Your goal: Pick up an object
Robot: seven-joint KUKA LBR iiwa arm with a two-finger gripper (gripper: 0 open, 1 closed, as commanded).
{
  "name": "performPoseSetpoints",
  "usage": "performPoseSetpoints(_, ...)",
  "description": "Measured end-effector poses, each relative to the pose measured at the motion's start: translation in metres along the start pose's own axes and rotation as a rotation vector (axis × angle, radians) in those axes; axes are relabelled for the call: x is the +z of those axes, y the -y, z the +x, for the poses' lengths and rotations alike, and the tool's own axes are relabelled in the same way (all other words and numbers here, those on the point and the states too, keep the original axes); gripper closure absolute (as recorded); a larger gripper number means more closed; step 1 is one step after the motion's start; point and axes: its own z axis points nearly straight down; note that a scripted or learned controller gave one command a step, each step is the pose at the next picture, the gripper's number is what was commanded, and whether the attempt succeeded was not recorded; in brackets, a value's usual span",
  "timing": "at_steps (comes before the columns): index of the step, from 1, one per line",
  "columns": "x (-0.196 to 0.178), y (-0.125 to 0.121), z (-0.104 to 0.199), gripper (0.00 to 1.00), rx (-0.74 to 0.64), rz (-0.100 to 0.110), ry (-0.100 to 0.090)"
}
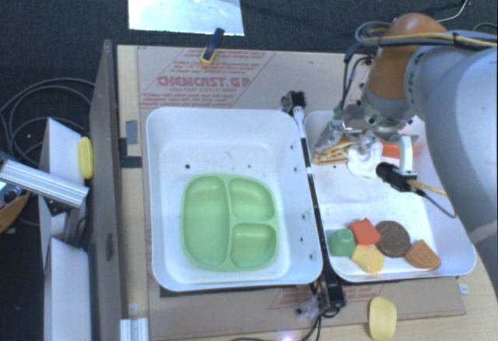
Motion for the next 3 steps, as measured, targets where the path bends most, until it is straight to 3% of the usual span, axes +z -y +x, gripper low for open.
performPoseSetpoints(2, 0.0, 0.0, 0.0, 0.0, -0.001, 0.0, 0.001)
performPoseSetpoints(3, -0.013, -0.001, -0.001, 1.0, -0.001, -0.004, 0.002)
